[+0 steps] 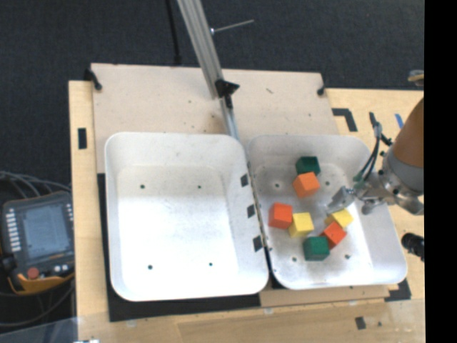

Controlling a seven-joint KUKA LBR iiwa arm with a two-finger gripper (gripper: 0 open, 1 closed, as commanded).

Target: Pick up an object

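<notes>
Matt white plastic bins [178,148], speckled pale wooden bench [157,95], ribbed metal rail [200,34] — painted, matt-looking blocks [307,184]

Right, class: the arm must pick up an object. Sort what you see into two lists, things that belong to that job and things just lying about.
Belongs to the job:
- gripper
- right bin
- green blocks
- orange blocks
- yellow blocks

Just lying about:
- left bin
- control pendant
- metal post
</notes>
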